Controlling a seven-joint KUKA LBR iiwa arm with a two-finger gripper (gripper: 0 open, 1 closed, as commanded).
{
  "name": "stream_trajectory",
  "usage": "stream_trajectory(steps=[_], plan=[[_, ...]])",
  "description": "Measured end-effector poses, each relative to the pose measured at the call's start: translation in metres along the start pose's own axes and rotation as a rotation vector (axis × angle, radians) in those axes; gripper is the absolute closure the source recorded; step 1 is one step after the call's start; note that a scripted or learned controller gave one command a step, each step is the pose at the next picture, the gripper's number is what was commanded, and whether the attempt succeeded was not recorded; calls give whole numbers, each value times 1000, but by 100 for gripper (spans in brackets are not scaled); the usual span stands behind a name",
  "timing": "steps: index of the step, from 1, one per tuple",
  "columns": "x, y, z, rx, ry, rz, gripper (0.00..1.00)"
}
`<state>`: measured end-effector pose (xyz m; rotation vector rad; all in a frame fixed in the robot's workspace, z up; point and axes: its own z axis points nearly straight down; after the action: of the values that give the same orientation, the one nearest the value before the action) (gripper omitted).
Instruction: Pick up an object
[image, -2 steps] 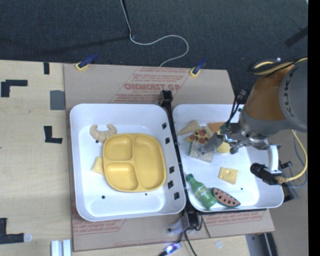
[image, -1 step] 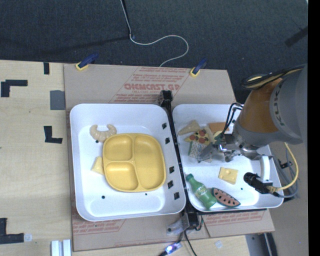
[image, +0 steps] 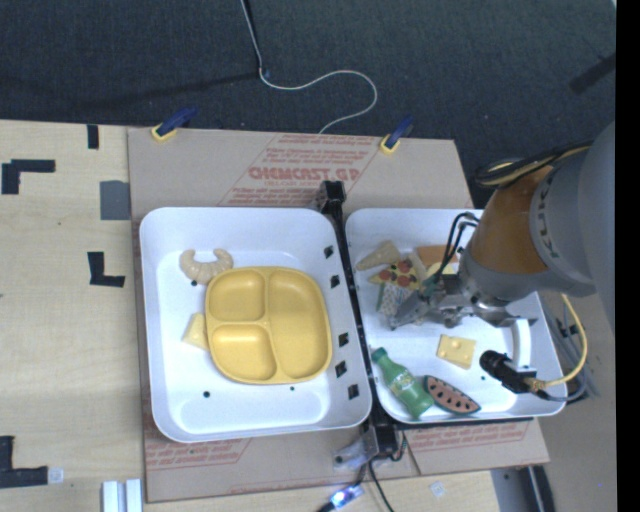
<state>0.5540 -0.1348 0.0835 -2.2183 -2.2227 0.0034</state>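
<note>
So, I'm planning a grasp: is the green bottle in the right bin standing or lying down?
Lying down. The green bottle rests on its side on the right bin floor, cap toward the divider.

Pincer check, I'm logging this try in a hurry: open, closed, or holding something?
Pincer: cannot be told; it is low in the right bin among the toy food pieces.

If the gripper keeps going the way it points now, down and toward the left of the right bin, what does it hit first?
Most likely the pizza slice and the small toys heaped by it, right under the gripper near the divider side of the right bin. Depth is hard to judge from above, so it may already touch them.
</note>
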Motion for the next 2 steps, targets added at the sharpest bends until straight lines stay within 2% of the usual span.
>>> stream_trajectory(steps=[1,2], plan=[[0,1,-12,-2,-1,0,100],[2,8,-72,-6,0,0,100]])
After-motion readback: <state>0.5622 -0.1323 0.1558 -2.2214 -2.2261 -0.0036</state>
